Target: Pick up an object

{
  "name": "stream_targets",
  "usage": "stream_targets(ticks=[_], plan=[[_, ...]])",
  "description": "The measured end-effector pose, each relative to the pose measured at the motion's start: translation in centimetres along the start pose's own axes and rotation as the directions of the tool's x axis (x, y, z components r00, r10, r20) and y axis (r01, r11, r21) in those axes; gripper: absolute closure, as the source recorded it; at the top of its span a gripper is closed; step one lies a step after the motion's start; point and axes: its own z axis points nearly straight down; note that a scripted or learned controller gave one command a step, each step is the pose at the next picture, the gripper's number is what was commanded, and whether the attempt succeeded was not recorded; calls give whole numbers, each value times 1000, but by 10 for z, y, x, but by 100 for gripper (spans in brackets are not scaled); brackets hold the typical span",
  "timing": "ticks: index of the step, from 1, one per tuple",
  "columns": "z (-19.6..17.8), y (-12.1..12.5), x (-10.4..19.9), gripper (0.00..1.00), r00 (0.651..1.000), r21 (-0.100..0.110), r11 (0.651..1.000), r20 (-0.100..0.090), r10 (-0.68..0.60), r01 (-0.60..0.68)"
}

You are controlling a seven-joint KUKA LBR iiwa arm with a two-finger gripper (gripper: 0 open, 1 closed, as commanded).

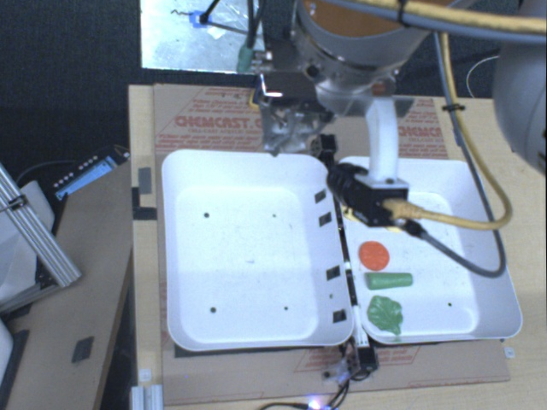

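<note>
The three small things lie in my right bin (479,310), along its left wall: an orange disc (373,255), a green stick (389,279) just below it, and a crumpled green lump (385,314) below that, all well apart from my claw (291,135), roughly toward five o'clock from it. My arm reaches in from the upper right, its wide grey wrist with the orange band hanging over the far edge of the worktop (214,118). My claw sits over the far rim of the left bin (248,246), near that bin's one o'clock corner. Whether it is spread or closed I cannot tell; it is blurred and dark there.
</note>
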Motion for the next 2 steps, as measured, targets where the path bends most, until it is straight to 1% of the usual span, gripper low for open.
stream_targets(ticks=[2], plan=[[0, 0, 0, 100, 1000, 0, 1000, 0, 0, 0]])
